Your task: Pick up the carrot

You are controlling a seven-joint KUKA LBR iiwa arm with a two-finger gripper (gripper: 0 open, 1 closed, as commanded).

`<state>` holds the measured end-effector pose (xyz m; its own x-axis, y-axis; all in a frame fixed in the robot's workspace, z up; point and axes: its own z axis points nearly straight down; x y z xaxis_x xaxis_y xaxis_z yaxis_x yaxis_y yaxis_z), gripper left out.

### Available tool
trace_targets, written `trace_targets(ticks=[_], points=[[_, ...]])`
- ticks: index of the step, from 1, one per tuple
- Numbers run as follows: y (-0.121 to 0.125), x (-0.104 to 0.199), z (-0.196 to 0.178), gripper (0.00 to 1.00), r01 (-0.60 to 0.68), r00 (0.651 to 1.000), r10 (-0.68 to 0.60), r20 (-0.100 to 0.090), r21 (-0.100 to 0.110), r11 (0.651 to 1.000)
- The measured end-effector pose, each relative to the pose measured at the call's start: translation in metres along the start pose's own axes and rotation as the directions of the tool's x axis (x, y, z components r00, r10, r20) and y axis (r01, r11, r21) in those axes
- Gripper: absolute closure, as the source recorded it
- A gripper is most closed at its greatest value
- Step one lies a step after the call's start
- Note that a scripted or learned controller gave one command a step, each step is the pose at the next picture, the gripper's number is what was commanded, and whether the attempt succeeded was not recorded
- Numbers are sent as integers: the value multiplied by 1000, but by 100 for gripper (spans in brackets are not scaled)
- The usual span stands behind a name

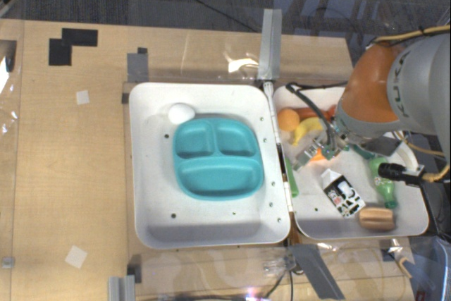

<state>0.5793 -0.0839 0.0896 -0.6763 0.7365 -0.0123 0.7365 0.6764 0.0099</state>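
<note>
Reaching into the right bin, the gripper sat low, its fingers closed on the carrot; an orange and banana lay just behind it, a bread roll well apart

A single fixed camera sits above the bench, looking down at a slant and from far enough to take in both white bins. The claw lies right of the frame's centre, with the left bin to its left and the right bin around it.
</note>
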Motion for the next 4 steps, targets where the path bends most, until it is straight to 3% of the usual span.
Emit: trace_targets(ticks=[1, 2, 3, 4], points=[[4, -1, -13, 100, 10, 1000, -10, 5, -6, 1000], [4, -1, -13, 0, 11, 1000, -11, 4, -5, 1000], [46, -53, 1, 0, -30, 999, 30, -28, 30, 999], [-16, -27, 1, 0, 0, 1000, 0, -4, 4, 1000]])
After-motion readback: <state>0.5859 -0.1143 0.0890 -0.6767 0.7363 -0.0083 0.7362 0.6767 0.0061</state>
